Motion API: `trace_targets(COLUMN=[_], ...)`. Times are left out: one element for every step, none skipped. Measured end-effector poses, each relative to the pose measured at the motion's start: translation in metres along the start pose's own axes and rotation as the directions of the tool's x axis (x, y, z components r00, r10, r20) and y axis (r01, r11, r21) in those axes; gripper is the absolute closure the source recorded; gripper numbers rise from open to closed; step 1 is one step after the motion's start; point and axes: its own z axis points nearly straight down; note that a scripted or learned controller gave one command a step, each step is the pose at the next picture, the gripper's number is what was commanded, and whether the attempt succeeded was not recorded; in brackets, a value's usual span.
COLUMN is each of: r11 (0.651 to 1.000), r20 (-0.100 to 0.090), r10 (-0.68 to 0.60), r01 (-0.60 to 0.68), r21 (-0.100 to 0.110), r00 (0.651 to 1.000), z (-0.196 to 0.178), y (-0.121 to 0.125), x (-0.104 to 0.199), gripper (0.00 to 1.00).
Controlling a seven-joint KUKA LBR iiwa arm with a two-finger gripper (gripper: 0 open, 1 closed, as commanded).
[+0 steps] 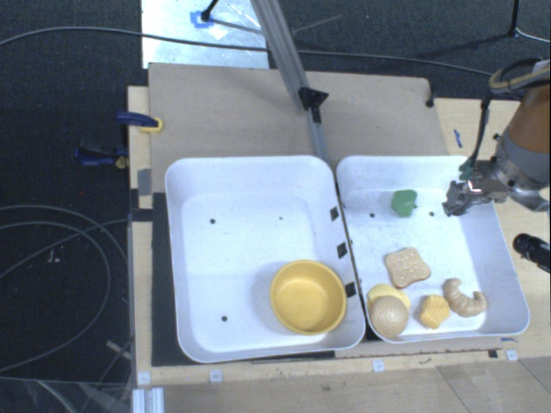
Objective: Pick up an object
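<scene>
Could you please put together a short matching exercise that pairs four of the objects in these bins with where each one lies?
Things:
1. round yellow plastic bowl
2. small green rounded block
3. tan square cracker-shaped toy
4. beige curled croissant-shaped toy

Places:
A. right bin, far part, nearest the claw
B. right bin, near right corner
C. left bin, near right corner
D. right bin, middle, between the green block and the near-edge items

Pairs: 1-C, 2-A, 3-D, 4-B

No legible text, labels or numbers found. Checked both bins and the table (215, 101). Nothing readable.
</scene>
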Motion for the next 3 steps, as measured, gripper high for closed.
trace_targets(r11=[1.0, 1.0, 1.0], r20=[-0.001, -0.004, -0.004], r10=[-0.001, -0.005, -0.005], r01=[0.001, 0.005, 0.005], r21=[0.003, 0.007, 0.008], r00=[1.0, 1.0, 1.0], z=[-0.039, -0.025, -0.012], y=[0.002, 0.011, 0.021], x=[0.0, 0.051, 0.105], gripper=[1.0, 1.0, 1.0])
